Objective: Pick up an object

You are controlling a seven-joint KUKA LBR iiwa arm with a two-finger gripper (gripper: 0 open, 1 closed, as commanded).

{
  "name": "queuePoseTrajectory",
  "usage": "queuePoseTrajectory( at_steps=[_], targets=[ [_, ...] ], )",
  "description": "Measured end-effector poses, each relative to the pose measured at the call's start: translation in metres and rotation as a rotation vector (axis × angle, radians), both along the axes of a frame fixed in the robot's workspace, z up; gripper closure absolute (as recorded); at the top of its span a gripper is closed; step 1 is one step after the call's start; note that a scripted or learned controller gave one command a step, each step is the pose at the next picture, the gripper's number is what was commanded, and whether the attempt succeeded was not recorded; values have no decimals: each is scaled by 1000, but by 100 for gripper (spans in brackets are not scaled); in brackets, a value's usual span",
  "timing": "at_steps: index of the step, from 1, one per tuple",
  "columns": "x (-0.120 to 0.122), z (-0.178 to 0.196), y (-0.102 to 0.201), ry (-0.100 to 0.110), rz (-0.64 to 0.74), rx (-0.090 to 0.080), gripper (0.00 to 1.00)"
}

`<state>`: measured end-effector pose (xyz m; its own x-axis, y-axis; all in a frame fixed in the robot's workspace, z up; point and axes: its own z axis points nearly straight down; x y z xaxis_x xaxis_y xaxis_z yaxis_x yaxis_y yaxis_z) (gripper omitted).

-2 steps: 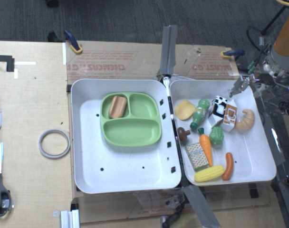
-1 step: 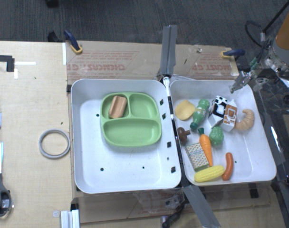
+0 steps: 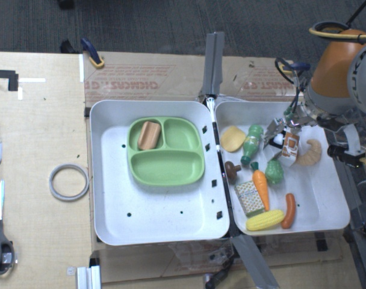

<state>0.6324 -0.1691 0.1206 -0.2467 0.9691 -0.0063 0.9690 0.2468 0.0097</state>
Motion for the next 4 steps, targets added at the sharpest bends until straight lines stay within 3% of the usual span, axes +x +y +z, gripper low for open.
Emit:
queuePoseTrajectory(
  at_steps=[1,2,3,4],
  targets=[
    [-1,-13,-11,-16,37,-3,0],
    [-6,-12,-27,-23,-159,3,0],
    [-1,-12,-42,-19,-106,5,0],
    [6,6,-32,-30,-93,16,100]
  ],
)
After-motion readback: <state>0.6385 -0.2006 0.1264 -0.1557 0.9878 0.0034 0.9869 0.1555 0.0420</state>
